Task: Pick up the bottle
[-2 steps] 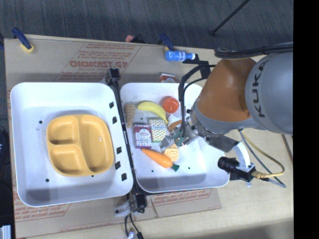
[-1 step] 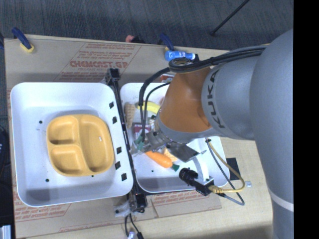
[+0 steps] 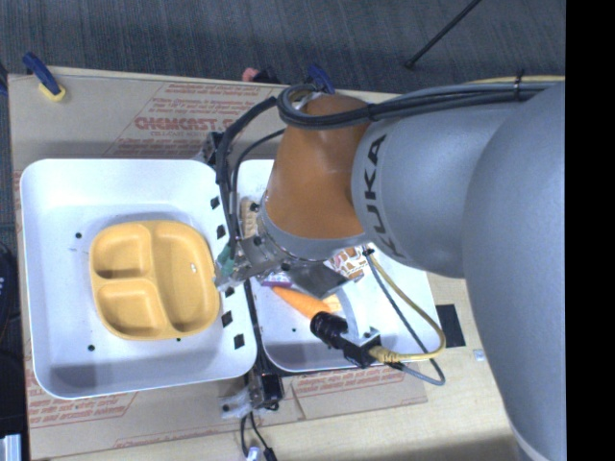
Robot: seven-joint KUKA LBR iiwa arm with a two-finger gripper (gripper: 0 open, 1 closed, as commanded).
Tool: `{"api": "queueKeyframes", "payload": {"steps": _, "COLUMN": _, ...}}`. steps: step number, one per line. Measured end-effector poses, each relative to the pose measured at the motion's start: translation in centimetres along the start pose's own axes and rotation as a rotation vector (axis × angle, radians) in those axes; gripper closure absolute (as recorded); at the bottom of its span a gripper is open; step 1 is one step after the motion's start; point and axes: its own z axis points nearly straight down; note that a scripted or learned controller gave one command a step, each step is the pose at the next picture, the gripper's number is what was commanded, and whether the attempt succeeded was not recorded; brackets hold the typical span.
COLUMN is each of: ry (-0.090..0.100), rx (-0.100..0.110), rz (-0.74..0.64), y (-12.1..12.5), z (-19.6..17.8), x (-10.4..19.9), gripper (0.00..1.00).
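My arm's orange band and grey wrist [image 3: 317, 181] hang over the right bin [image 3: 298, 358] and hide most of what lies in it. The gripper [image 3: 235, 262] is low at that bin's left wall, beside the ridge between the two bins. Just right of it, a small purple-tinged item [image 3: 277, 279] peeks out from under the wrist; I cannot tell whether this is the bottle. An orange, carrot-like object [image 3: 303, 303] lies just below it on the bin floor.
A yellow divided plate [image 3: 152, 279] lies in the left bin [image 3: 58, 200]. A patterned orange-and-white packet [image 3: 352, 262] shows under the arm in the right bin. A black cable connector [image 3: 332, 329] and yellow cable [image 3: 413, 353] trail over the right bin's front.
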Motion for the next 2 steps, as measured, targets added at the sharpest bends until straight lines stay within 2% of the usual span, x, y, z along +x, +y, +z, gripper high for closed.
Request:
{"api": "queueKeyframes", "payload": {"steps": 1, "ry": -0.002, "rx": -0.002, "rz": -0.132, "y": -1.9, "z": -5.5, "x": -5.5, "gripper": 1.00}}
{"api": "queueKeyframes", "payload": {"steps": 2, "ry": 0.000, "rx": 0.003, "rz": -0.166, "y": -0.2, "z": 4.6, "x": -0.4, "gripper": 1.00}}
